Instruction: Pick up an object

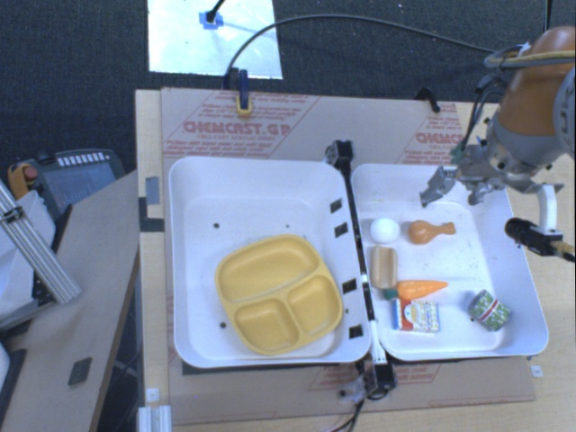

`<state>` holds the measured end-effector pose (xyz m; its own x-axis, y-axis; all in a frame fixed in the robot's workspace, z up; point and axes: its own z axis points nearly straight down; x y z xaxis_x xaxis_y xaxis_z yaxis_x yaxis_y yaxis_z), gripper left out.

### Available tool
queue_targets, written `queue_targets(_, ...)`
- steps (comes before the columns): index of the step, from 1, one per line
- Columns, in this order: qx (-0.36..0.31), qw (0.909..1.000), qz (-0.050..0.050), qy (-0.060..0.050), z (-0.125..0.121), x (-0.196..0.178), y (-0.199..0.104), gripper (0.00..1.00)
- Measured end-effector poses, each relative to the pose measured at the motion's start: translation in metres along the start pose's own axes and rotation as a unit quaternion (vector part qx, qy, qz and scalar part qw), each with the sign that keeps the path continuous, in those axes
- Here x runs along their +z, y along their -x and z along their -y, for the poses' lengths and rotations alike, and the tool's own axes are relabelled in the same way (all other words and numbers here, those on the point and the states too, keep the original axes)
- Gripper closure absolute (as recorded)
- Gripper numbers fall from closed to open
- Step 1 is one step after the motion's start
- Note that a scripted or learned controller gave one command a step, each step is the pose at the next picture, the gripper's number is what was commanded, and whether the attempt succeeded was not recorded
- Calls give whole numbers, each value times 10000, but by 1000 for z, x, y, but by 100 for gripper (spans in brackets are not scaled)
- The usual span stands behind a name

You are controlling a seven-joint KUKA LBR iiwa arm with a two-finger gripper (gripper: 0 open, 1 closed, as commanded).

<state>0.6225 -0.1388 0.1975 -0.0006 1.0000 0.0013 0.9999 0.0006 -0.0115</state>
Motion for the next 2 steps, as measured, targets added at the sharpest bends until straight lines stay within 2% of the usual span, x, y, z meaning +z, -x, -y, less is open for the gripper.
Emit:
queue_targets(1,-11,10000,9,64,-3,-8,0,0)
queue_targets(2,-21,10000,7,53,-1,37,-8,0)
